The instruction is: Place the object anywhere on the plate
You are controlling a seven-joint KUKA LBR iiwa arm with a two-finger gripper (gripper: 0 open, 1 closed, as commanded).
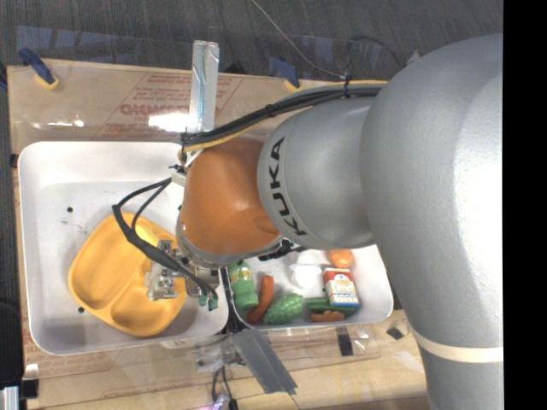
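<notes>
A yellow divided plate (107, 273) lies in the left white bin (51, 186). My gripper (167, 282) hangs over the plate's right edge, below the orange wrist band (224, 199). The wrist and cables crowd the fingers, and I see no object between them. In the right bin (380, 301) lie toy foods: a green bottle (244, 285), a red sausage (264, 294), a green vegetable (285, 308), a white piece (304, 275), an orange ball (341, 258) and a small labelled box (341, 289).
The big grey arm (402, 178) covers most of the right bin and the bench's right side. Black cables (141, 196) loop over the left bin near the plate. A taped cardboard sheet (102, 101) lies behind the bins.
</notes>
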